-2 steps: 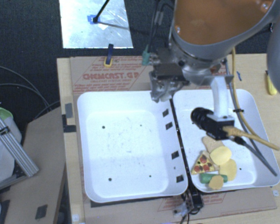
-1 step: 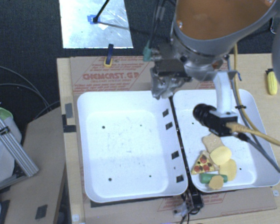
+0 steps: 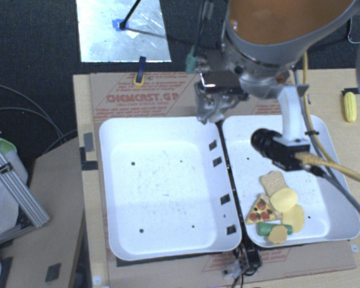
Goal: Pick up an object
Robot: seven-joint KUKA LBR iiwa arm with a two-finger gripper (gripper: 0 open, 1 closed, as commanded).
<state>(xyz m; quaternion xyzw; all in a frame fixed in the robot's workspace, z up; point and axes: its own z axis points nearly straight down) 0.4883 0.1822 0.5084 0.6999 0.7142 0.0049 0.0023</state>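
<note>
My gripper [image 3: 210,115] hangs over the far end of the divider between the two white bins, at the top edge of the left bin [image 3: 119,193]. Nothing shows between its fingers. In the right bin [image 3: 339,219], near the front, lie several toy foods: a tan cracker-like piece [image 3: 272,181], a yellow round piece [image 3: 284,199], a pizza slice [image 3: 261,211], a pale yellow piece [image 3: 297,217] and a green piece [image 3: 267,229] beside a small yellow one [image 3: 278,234]. They are well below and to the right of the gripper.
Black clips [image 3: 218,162] run along the divider between the bins. A yellow object [image 3: 350,106] lies on the bench at the far right. A metal sheet [image 3: 123,27] sits beyond the bins, and an aluminium frame [image 3: 9,181] stands at the left.
</note>
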